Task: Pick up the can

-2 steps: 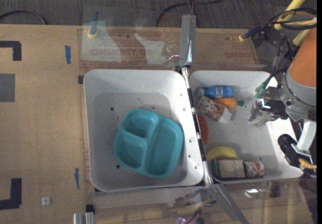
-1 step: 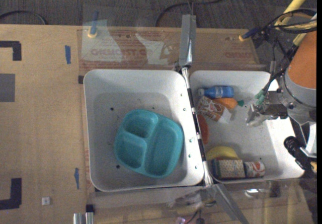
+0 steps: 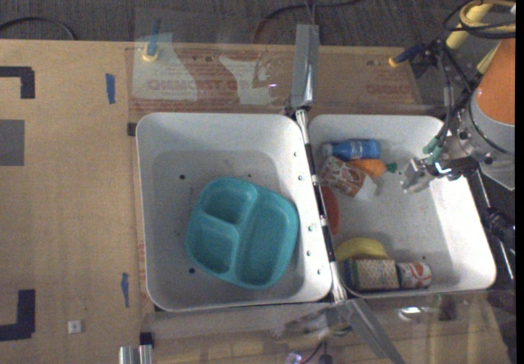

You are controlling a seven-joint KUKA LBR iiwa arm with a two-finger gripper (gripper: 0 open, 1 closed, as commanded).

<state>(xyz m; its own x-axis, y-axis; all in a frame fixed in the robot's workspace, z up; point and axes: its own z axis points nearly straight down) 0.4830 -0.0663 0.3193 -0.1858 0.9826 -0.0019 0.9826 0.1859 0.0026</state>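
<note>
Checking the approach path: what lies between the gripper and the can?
Bare white bin floor in the camera view; gripper is above, can lies by the near wall.

One fixed overhead camera, slanted down on both white bins [image 3: 221,129], arm [image 3: 495,101] entering from right.
</note>
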